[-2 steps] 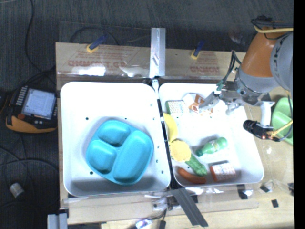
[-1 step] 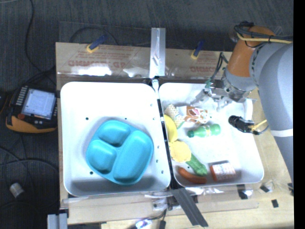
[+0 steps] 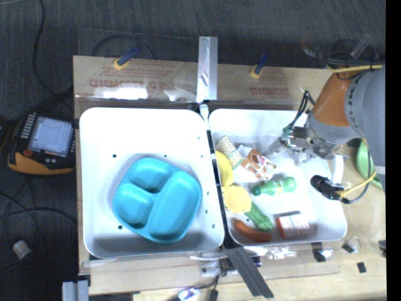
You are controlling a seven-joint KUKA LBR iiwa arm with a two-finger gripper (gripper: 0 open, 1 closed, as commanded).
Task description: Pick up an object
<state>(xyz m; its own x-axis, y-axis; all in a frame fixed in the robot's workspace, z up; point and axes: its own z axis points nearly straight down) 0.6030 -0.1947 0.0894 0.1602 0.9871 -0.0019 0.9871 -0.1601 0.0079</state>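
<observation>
The right bin (image 3: pixel 263 123) holds several toy foods. A red and white carton (image 3: pixel 258 163) lies near its middle, with a green bottle (image 3: pixel 274 186) just below it. Two yellow pieces (image 3: pixel 223 168) (image 3: pixel 237 199) sit along the left wall. A green pickle (image 3: pixel 258 219), a brown sausage (image 3: pixel 249 231) and a red box (image 3: pixel 293 224) lie at the front. My gripper (image 3: pixel 299 147) hangs low over the bin's right part, above and to the right of the bottle, with nothing seen in it.
The left bin (image 3: pixel 100 137) holds a blue divided plate (image 3: pixel 158 198). A beige patterned piece (image 3: pixel 226 146) lies at the right bin's upper left. The bins share a middle wall (image 3: pixel 211 168). A green object (image 3: pixel 364 158) sits outside the right bin.
</observation>
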